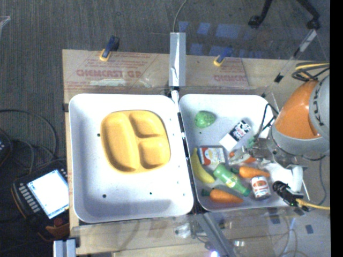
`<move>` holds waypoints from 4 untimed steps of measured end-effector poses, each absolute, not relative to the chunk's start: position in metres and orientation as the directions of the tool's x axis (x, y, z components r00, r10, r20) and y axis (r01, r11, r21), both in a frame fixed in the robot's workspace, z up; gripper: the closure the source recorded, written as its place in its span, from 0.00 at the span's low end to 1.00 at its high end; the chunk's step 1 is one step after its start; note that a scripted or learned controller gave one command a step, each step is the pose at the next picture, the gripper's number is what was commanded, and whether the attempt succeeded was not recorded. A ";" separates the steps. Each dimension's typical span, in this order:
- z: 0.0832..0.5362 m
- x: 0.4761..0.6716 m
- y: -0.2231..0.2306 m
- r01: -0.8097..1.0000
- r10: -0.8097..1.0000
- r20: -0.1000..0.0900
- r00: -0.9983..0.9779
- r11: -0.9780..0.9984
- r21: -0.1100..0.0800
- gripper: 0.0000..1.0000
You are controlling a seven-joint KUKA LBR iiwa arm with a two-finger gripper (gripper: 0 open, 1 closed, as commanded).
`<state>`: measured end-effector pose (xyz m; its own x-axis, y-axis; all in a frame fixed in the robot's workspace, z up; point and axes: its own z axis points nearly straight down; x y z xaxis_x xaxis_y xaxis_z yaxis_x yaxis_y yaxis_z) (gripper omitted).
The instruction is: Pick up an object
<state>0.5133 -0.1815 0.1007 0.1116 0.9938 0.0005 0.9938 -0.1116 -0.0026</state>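
The gripper (256, 150) is down in the right bin (222, 105), near its right edge, but I cannot tell from this slanted view if it is open, closed, or gripping anything (the wrist covers most of it).

The objects lie crowded along the bin's near edge: a carrot (225, 196) in the near corner area, a small can (260, 187), a green bottle (229, 177), a banana (200, 171), and a small carton (211, 155). A green ball (204, 119) sits alone toward the far edge. Because these things touch each other, I judge a grasp could slip or catch two at once.

The left bin (80, 143) carries a yellow divided tray (136, 140) in its middle. Both bins rest on a wooden bench (86, 71); the floor is dark carpet.
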 end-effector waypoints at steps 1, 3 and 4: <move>0.108 0.513 -0.181 0.994 0.994 0.001 0.111 -0.111 -0.007 1.00; 0.090 0.559 -0.199 0.983 0.983 0.005 0.185 -0.185 0.005 0.00; 0.099 0.561 -0.200 0.983 0.983 0.001 0.184 -0.184 0.009 1.00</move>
